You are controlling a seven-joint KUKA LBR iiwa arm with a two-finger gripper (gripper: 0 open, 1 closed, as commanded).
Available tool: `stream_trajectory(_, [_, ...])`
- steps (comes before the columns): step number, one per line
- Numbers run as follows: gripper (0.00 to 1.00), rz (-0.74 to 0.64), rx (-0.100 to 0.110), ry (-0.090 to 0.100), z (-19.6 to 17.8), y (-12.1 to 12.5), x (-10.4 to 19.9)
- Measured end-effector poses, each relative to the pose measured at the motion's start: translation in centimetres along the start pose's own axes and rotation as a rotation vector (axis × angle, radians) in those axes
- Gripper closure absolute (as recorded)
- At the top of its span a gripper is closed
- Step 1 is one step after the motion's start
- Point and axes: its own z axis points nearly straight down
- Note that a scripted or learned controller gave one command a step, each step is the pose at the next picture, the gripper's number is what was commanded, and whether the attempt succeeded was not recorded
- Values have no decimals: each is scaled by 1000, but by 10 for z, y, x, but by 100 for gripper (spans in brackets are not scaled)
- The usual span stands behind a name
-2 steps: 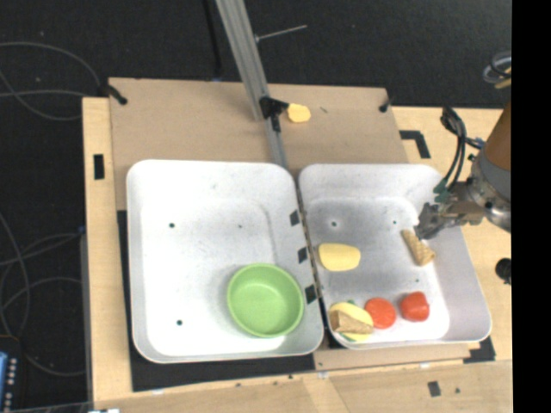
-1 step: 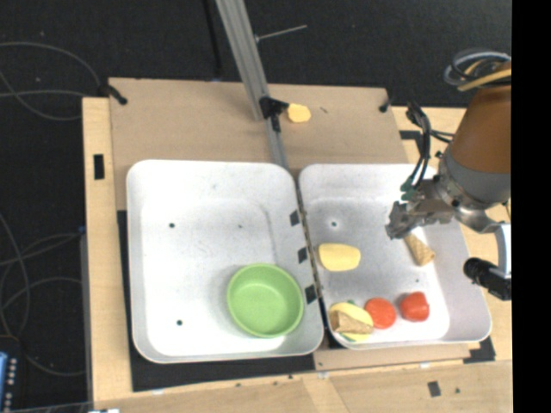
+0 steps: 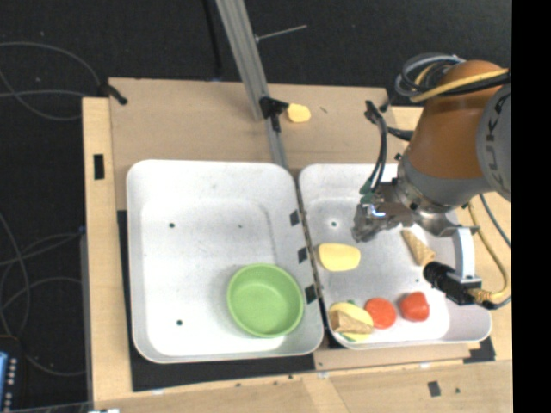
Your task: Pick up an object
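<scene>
Pale yellow and smooth, the lemon-shaped piece [image 3: 338, 256] lies on the floor of the right bin [image 3: 344, 188], just below and left of the pincer [image 3: 370, 224], and is judged the likeliest thing to be taken. It looks like a light, hollow plastic toy: stiff, not fragile, but rounded and slick, so it could roll or squirt aside under a poor pinch; a hold across its short middle seems best. Whether the pincer stands open or closed cannot be told, since it is dark and small against the wrist; nothing can be seen between its tips. Taking the lemon-shaped piece as landmark: a tan stick [image 3: 417, 247] lies to its right, a tomato [image 3: 380, 311] and a red piece [image 3: 415, 306] lie below and to the right, and a sandwich-like piece [image 3: 351, 320] lies directly below, near the bin's front wall. A green bowl [image 3: 264, 300] sits to the lower left in the left bin [image 3: 172, 196]. A small yellow piece [image 3: 299, 113] rests on the table [image 3: 172, 119], well above. No brand, label or writing on these things can be read.
</scene>
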Motion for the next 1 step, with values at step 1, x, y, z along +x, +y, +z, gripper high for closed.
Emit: stream_trajectory(1, [100, 0, -1, 1, -4, 13, 47])
